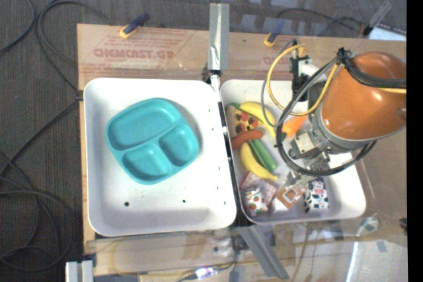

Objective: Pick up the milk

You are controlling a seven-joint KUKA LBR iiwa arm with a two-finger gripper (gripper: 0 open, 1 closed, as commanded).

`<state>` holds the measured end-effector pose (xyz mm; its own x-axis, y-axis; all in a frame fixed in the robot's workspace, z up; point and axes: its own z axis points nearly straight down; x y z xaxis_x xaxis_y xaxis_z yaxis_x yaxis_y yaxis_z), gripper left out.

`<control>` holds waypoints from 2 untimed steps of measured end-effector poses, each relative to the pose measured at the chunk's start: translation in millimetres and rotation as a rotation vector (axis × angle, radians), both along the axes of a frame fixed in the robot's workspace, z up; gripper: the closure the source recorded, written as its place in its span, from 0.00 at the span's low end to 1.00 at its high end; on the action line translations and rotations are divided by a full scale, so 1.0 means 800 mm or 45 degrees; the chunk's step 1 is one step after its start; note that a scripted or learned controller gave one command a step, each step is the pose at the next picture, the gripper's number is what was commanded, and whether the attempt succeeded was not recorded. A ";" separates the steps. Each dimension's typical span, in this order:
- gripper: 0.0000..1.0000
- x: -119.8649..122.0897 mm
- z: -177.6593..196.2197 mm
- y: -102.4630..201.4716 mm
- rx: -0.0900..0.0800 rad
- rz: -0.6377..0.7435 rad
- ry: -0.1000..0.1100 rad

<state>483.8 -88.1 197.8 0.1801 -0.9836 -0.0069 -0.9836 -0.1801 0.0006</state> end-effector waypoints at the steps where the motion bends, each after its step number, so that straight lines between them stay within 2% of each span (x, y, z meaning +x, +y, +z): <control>1: 1.00 0.000 0.036 0.019 0.003 0.751 -0.003; 2: 1.00 0.016 0.021 0.029 0.000 0.201 0.001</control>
